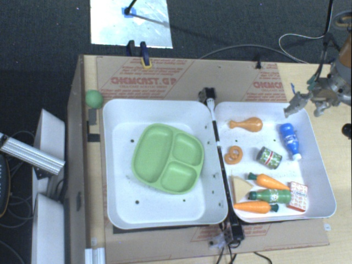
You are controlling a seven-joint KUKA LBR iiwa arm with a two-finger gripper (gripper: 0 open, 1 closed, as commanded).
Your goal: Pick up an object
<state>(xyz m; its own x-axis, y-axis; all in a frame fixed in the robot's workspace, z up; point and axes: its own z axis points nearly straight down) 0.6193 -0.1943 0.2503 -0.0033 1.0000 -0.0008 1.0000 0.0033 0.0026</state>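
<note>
The right bin (pixel 324 194) holds several small items: a tan drumstick (pixel 246 125), a blue bottle (pixel 289 139), a brown pretzel ring (pixel 233 155), a green can (pixel 269 157), two orange carrots (pixel 268 181) (pixel 256 207), a green bottle (pixel 269 196), a pale wedge (pixel 240 188) and a red-and-white box (pixel 297 196). My gripper (pixel 305 106) hangs over the bin's far right corner, above and just right of the blue bottle. Its fingers are spread open with nothing between them.
The left bin (pixel 118 202) holds a light green divided plate (pixel 168 158). A green ball (pixel 94 98) lies on the bench by the left bin's far corner. A black clip (pixel 208 95) sits where the bins meet at the back. Cables run over the bench's far right.
</note>
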